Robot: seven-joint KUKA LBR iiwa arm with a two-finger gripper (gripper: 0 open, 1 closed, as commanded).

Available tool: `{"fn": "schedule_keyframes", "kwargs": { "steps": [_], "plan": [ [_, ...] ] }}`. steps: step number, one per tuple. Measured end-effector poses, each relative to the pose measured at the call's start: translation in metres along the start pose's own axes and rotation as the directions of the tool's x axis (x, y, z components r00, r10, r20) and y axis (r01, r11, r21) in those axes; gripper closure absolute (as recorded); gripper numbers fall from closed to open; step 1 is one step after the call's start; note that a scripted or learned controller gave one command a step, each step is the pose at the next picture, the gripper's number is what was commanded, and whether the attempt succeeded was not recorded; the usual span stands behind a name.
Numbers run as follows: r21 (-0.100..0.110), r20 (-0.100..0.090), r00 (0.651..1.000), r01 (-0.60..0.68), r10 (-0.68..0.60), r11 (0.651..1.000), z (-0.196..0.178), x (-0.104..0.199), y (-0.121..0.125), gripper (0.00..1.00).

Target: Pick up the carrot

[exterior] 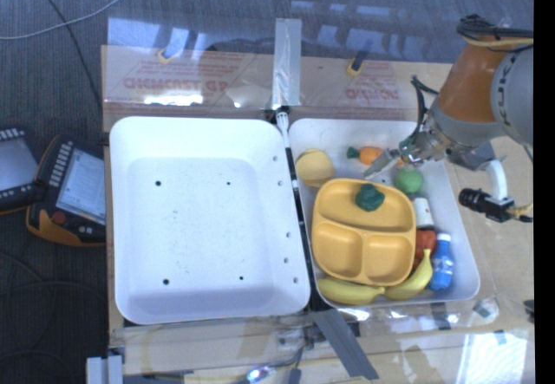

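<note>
A: The fingers [388, 163] look slightly parted, with nothing between them, pointing left and down over the right bin [464, 239].

B: And the carrot?

A: The carrot [368, 153] lies near the back wall of that bin, orange with a green top at its left end, just beside the gripper [392, 161] tips. I cannot tell whether they touch it.

B: What else sits there?

A: A yellow divided tray [364, 244] fills the middle, with a dark green piece [370, 197] in its upper compartment. A pale yellow round fruit [314, 165] lies left of the carrot, a green ball [409, 179] right under the gripper. Two bananas [381, 289] curve along the front, and a blue bottle [441, 266] lies at the right.

B: The left bin [139, 200]?

A: White, beside the right one.
</note>
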State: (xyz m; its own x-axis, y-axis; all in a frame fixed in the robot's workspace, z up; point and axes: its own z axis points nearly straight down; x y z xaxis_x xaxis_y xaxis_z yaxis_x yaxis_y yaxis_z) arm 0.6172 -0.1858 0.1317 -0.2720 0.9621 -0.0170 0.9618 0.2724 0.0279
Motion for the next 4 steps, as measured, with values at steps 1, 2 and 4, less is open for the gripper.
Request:
{"fn": "schedule_keyframes", "kwargs": {
  "steps": [1, 2, 4],
  "plan": [
    [0.038, -0.012, 0.99, -0.142, 0.142, 0.989, 0.045, 0.018, 0.047, 0.0],
    [0.052, -0.011, 0.837, -0.547, 0.548, 0.836, 0.047, -0.024, 0.047, 0.0],
    [0.034, 0.002, 0.895, -0.445, 0.446, 0.895, -0.07, 0.032, 0.064, 1.0]
  ]
}}
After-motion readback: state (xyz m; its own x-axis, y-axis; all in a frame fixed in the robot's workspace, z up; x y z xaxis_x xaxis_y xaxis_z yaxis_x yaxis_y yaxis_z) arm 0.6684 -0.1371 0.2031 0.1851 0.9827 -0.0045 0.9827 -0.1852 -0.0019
